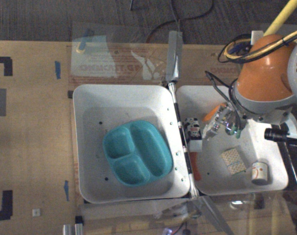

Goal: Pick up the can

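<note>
The can (259,173), small and white with reddish marks, sits in the near right corner of the right bin (273,186). My gripper (225,125) hangs over the middle of that bin below the orange band of the arm (264,75). It is above and to the left of the can, well apart from it. Nothing shows in its grasp.
A teal divided plate (137,152) lies in the left bin (89,102). The right bin also holds a patterned square pad (233,160), a small black-and-white item (191,128), a white block (194,145), a red piece (196,173) and an orange object (212,114).
</note>
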Motion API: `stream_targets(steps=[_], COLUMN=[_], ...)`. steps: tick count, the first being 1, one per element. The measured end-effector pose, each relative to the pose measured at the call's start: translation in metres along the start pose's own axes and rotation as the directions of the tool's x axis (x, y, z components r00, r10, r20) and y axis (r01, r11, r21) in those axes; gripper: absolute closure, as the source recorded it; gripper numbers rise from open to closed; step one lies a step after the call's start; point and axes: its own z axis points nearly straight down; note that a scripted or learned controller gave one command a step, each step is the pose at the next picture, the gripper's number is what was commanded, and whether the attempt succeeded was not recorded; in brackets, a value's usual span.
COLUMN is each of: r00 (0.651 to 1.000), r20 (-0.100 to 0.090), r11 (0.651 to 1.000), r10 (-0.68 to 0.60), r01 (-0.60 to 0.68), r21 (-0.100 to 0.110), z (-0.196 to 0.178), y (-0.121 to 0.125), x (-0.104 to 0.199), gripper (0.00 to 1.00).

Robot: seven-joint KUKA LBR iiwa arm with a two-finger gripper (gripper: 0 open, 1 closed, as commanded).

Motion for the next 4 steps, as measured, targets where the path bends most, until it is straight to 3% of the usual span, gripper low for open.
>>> stream_targets(steps=[1,2,3,4], r00=[0.983,0.867,0.659,0.448], r20=[-0.004,-0.003,0.007,0.000], r11=[0.983,0.867,0.659,0.448], r10=[0.183,0.498,0.753,0.894], r01=[-0.183,-0.498,-0.752,-0.894], r21=[0.003,0.006,-0.019,-0.023], z=[0.014,0.075,0.104,0.103], y=[0.084,0.125,0.148,0.193], x=[0.058,0.102,0.142,0.179], gripper=[1.00,1.00,1.00,1.00])
